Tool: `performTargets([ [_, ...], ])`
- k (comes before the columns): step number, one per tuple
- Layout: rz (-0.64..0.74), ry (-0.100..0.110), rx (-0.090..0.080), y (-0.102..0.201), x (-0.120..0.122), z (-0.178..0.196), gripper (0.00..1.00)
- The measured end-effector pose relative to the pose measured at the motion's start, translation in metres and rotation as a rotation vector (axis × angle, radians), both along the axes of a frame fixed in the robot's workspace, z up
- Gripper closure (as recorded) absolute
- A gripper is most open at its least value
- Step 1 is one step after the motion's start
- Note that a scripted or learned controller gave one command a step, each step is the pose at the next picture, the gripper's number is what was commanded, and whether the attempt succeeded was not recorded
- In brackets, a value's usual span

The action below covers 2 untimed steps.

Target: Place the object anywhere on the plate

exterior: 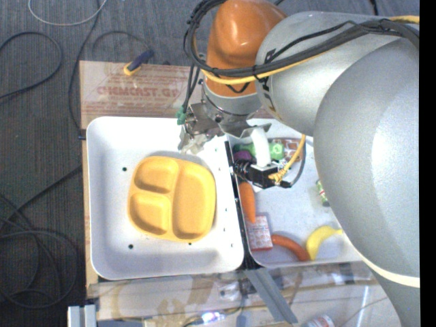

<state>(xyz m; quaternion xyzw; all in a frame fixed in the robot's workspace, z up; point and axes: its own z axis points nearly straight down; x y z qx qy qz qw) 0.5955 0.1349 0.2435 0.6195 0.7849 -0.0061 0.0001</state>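
The arm hangs its gripper (193, 139) at the left bin's (109, 142) far edge beside the yellow plate (174, 196), its grip impossible to tell; a carrot (248, 206) lies lengthwise along the right bin's (296, 210) left wall.

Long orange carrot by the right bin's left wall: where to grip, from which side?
Grip the long orange carrot at mid-length, from straight above, closing across its narrow width. It lies flat along the left wall of the right white bin, so a sideways approach looks blocked; one end lies by a red-and-white packet. Wall-side clearance looks tight.
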Motion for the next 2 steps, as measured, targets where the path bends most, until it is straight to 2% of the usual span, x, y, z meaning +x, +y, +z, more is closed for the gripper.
performTargets([
  [1,0.177,-0.001,0.008,0.059,-0.041,-0.042,1.00],
  [2,-0.027,-0.001,0.006,-0.005,-0.074,-0.032,1.00],
])
